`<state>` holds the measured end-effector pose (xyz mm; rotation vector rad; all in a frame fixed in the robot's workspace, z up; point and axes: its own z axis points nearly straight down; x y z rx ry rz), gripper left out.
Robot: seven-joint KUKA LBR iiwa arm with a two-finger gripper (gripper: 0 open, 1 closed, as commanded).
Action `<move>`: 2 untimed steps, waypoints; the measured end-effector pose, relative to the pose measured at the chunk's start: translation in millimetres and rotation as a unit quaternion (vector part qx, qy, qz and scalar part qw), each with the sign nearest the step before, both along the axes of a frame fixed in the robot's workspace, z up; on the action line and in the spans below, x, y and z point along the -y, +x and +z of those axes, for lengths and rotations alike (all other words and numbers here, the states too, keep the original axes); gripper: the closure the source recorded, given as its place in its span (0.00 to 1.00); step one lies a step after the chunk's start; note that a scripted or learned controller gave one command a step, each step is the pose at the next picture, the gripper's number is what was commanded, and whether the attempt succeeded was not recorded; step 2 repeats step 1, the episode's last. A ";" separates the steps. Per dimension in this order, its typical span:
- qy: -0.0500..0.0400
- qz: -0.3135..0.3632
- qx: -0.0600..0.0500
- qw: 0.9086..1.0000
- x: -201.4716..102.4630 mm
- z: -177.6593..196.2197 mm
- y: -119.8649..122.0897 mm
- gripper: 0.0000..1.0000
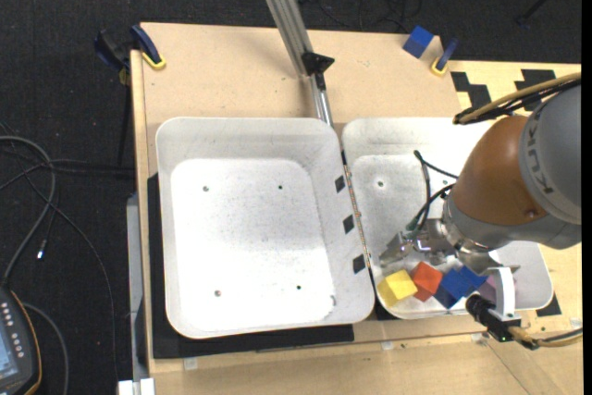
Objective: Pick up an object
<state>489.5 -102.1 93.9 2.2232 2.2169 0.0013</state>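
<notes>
Camera view: grey arm's gripper (421, 247) hangs above small yellow (399, 287), orange (427, 279) and blue (460, 286) blocks huddled against right white bin's (388, 153) near wall, seemingly choosing; its grip is unreadable.

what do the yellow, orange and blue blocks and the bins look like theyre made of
Yellow block, orange block, blue block: probably painted wood or hard plastic, judging by the flat faces, crisp edges and solid matte colour; the view can't settle which. Left bin and right bin: seemingly thin moulded white plastic, with rounded corners, a raised rim and scuffed, speckled floors.
</notes>
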 end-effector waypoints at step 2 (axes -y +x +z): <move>0.000 0.001 0.000 1.000 21.8 1.9 23.6 0.00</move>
